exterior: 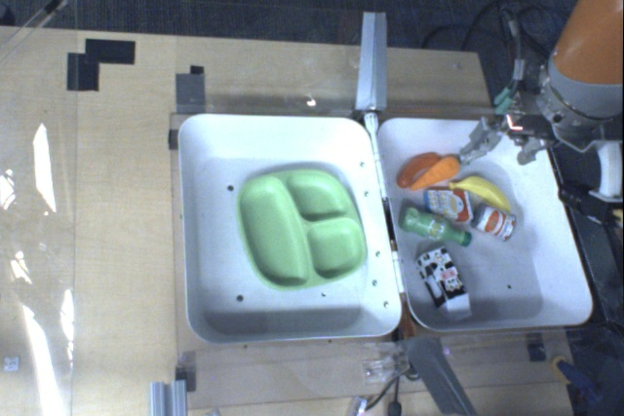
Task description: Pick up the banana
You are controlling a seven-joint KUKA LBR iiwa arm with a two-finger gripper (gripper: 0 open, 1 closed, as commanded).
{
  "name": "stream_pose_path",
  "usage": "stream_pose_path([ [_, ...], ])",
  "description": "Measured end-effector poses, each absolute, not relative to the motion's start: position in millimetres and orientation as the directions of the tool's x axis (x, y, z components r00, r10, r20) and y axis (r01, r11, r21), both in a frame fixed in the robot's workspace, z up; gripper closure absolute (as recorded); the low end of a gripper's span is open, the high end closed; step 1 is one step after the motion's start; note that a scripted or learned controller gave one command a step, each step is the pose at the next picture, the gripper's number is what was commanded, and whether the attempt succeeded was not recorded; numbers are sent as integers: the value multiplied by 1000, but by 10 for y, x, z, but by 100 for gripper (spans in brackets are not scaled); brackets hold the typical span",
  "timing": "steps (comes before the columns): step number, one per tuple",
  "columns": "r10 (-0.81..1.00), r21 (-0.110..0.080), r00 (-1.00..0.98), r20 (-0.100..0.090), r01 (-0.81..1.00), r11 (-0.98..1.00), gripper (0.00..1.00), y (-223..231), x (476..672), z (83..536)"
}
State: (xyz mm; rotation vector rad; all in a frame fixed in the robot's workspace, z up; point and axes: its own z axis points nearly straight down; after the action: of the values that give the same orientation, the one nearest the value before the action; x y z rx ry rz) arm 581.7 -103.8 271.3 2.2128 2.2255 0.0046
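**A:** Where does the banana [485, 191] sit?

**B:** In the right bin [546, 302], in its upper half, lying at a slant. At its ten o'clock an orange carrot-like piece [427, 170] almost touches it. At its seven o'clock stands a small printed pouch [448, 204], and at five o'clock a red and white can [493, 224] lies just beside it.

**A:** And further out?

**B:** A green bottle [433, 226] lies at about eight o'clock from the banana, below the pouch. A black and white box [444, 280] sits at six o'clock, well apart, near the bin's lower wall.

**A:** The gripper [485, 139]?

**B:** It hangs at the banana's twelve o'clock, near the bin's top rim, with nothing between its fingers. Whether the jaws are open or closed, I cannot tell.

**A:** The other bin?

**B:** The left bin [210, 292], at nine o'clock, holds a green divided tray [302, 227].
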Motion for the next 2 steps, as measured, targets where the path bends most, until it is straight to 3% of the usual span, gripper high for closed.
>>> stream_pose_path([
  [1,996,4,-87,-1,996,87,0,-1491,5603,1442],
  [2,985,21,-171,-7,985,171,0,-1884,6069,968],
])
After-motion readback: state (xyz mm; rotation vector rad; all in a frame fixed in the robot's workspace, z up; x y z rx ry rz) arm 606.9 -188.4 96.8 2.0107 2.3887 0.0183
